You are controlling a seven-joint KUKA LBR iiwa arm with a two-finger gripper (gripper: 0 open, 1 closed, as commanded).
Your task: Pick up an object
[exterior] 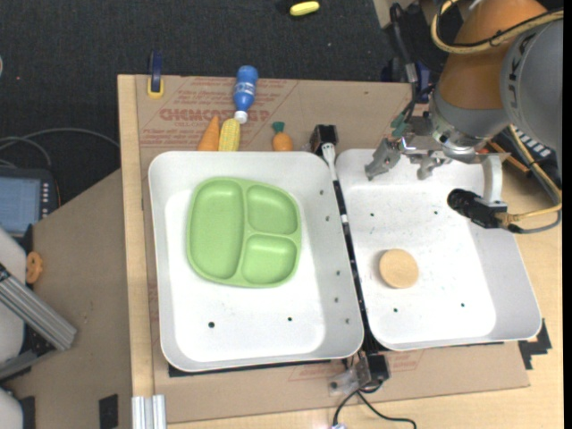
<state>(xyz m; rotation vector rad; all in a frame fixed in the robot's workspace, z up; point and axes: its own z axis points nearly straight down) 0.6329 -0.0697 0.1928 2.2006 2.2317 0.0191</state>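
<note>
Camera view: claw hovering spread open and holding nothing over the far left corner of the right bin, with the tan round disc lying flat near that bin's middle, well apart. Approach step by the look of it, nothing grasped yet. Next: shift toward the near side, centre over the disc, then drop and close.

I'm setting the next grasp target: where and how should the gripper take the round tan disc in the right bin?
The tan disc lies flat and alone on the floor of the right bin, with bare floor all round. Probably best to come straight down from above and close on opposite points of its rim; being round, any direction across it should serve. The gripper sits over the bin's far edge.
</note>
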